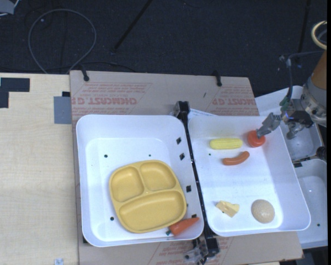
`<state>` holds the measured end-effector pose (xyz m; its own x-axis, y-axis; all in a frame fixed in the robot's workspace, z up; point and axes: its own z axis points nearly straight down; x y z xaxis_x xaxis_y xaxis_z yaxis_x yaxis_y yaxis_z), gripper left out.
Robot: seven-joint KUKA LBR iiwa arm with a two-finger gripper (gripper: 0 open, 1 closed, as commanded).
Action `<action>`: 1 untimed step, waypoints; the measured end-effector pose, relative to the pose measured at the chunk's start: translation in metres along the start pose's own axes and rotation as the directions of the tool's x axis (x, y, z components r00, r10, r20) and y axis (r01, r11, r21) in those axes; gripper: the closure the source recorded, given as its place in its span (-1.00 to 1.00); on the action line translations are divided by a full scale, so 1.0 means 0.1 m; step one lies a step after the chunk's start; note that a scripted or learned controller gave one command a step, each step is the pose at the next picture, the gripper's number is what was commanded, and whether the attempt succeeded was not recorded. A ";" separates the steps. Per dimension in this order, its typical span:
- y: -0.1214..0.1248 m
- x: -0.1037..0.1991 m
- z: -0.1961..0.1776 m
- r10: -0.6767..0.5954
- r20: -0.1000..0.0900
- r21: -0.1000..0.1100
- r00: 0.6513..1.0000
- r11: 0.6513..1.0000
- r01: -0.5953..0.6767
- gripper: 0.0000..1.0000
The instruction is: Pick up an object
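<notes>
I'm looking down on the bench (27,170), pale wood on the left. A brown cardboard sheet (154,95) lies flat on it, and the two white bins sit side by side on that: left bin (99,128), right bin (289,200), rims touching.

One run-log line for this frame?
gripper: beside small red tomato-like toy | grasp: none seen | right white bin: five toy foods
</notes>
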<state>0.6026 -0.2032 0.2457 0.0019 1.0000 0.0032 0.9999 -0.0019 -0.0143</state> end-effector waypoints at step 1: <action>0.02 0.00 -0.08 -0.002 0.002 -0.012 1.000 1.000 0.002 -1.00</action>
<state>0.6049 -0.2030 0.2532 -0.0003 1.0000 0.0008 1.0000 0.0004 -0.0023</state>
